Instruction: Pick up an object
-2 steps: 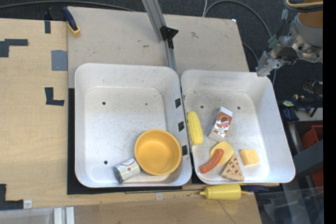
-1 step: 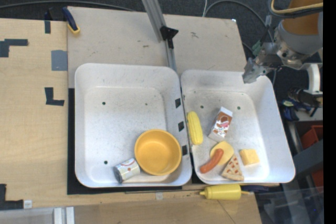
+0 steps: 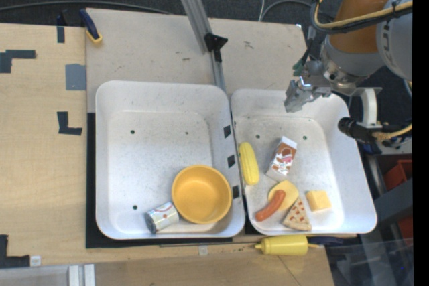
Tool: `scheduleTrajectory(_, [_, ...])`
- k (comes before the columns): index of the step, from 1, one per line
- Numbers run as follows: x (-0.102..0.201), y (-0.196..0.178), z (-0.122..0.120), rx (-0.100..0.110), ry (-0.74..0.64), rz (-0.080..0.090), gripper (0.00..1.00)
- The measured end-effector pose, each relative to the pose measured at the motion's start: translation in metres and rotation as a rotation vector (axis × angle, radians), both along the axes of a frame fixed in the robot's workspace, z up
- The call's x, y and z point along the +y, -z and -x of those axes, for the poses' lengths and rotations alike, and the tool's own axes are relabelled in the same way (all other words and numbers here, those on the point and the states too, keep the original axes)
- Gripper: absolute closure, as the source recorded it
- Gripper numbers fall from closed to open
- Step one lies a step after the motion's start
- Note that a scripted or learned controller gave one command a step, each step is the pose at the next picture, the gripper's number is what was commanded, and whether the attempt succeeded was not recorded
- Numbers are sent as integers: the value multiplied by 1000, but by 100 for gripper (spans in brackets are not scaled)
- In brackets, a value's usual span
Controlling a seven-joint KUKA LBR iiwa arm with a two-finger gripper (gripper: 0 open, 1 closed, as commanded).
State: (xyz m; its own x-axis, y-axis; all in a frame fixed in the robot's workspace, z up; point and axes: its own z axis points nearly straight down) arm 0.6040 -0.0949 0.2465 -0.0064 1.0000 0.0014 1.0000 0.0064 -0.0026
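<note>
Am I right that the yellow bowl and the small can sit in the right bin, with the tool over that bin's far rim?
Not quite. The camera view shows the yellow bowl and the small can in the left bin, not the right one. The tool is indeed over the right bin's far rim.

White bins; yellow bowl; yellow corn; red-white carton; red sausage; yellow cheese cube; yellow bottle; tan table, grey-blue tape marks.

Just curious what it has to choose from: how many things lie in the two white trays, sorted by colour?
Yellow or orange: 4 – bowl, corn, cheese wedge, cheese cube
Red: 1 – sausage
Mixed colours: 3 – carton, pizza slice, can
Total: 8
</note>
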Motion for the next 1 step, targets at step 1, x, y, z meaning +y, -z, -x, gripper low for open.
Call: scheduleTrajectory(1, [53, -7, 12, 0, -1, -1, 100])
